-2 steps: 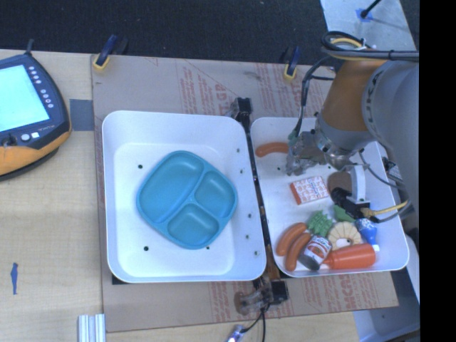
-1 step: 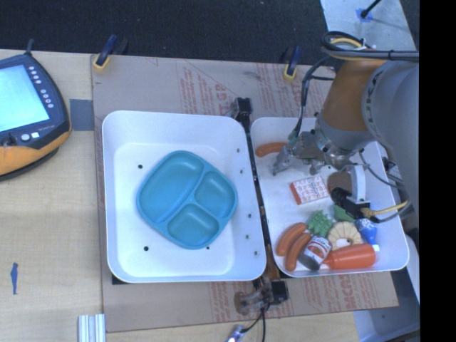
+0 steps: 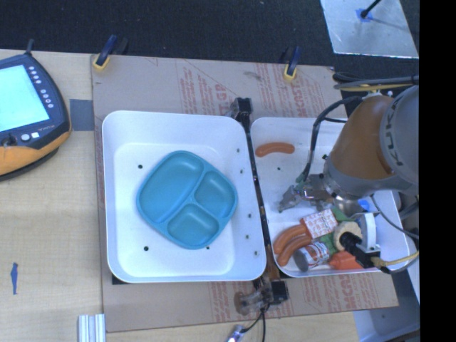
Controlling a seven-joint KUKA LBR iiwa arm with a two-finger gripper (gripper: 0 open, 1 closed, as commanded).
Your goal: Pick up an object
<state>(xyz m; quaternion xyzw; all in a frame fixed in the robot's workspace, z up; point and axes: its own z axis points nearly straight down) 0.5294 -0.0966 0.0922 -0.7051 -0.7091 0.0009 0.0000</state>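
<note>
My gripper [image 3: 291, 199] hangs low over the middle of the right bin [image 3: 273, 134], its grey fingers pointing left. Nothing shows between them. Just below and right of it lie two orange-brown sausages [image 3: 290, 239], a red and white packet [image 3: 318, 224], a dark can [image 3: 311, 255] and an orange piece [image 3: 344, 262] in a pile. A single sausage [image 3: 274, 149] lies apart at the bin's far side. The arm's orange band [image 3: 360, 142] covers the bin's right part.
The left bin [image 3: 117, 191] holds a blue sectioned plate [image 3: 187, 199]. A teach pendant [image 3: 28, 112] rests on the bench at far left. Clamps [image 3: 243, 107] stand where the bins meet, at the far and near ends.
</note>
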